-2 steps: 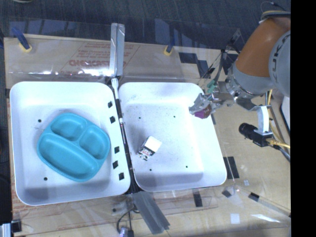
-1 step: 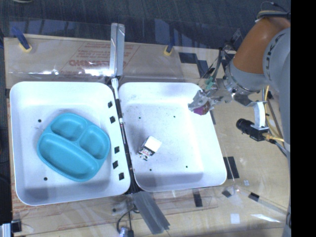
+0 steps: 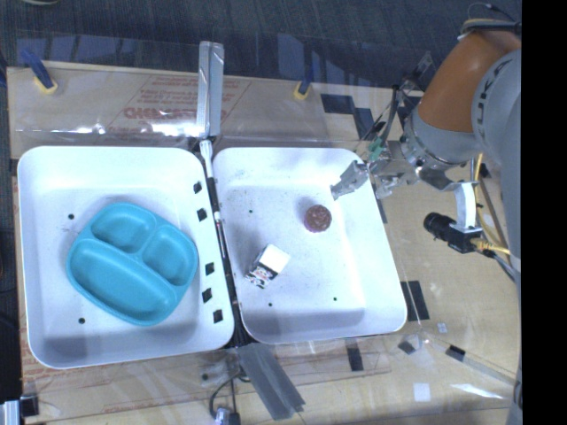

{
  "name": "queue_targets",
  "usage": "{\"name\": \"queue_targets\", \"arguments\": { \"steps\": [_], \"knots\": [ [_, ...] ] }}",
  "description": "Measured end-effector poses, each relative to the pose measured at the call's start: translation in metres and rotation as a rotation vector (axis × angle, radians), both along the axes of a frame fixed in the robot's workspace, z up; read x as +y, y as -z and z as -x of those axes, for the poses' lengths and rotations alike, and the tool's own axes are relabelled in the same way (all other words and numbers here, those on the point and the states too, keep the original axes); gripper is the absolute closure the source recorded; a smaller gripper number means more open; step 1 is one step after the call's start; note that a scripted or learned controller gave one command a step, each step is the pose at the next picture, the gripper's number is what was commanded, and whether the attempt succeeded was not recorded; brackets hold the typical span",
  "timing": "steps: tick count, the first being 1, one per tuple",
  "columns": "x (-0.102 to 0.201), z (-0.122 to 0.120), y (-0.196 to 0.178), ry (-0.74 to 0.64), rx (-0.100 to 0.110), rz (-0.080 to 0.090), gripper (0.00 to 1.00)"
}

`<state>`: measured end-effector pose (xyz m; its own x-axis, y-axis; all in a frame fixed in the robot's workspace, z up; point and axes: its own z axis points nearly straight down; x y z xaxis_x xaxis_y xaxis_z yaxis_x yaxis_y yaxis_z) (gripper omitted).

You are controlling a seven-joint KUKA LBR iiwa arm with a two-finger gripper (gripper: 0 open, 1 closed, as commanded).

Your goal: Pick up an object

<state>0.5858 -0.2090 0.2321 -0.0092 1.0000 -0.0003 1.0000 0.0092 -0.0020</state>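
Observation:
A small round brown object (image 3: 318,218) lies in the right bin (image 3: 266,162), right of its middle. A small white box with dark print (image 3: 268,265) rests lower in the same bin. My gripper (image 3: 347,182) hangs over the bin's upper right corner, up and to the right of the brown object and apart from it. Nothing shows between its fingers.
The left bin (image 3: 44,175) holds a blue divided plate (image 3: 133,261). A metal divider (image 3: 210,87) runs between the bins. The grey and orange arm (image 3: 461,87) fills the upper right, with a black cable fitting (image 3: 452,231) beside the right bin.

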Motion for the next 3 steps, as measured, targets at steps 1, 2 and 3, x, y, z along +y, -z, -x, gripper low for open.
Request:
{"name": "queue_targets", "arguments": {
  "steps": [1, 2, 3],
  "knots": [
    [0.001, -0.01, 0.14, -0.001, -0.001, -0.001, 0.0],
    [0.002, -0.011, 0.13, -0.007, 0.0, -0.001, 1.0],
    [0.019, 0.014, -0.007, 0.001, -0.002, 0.0, 1.0]
  ]
}}
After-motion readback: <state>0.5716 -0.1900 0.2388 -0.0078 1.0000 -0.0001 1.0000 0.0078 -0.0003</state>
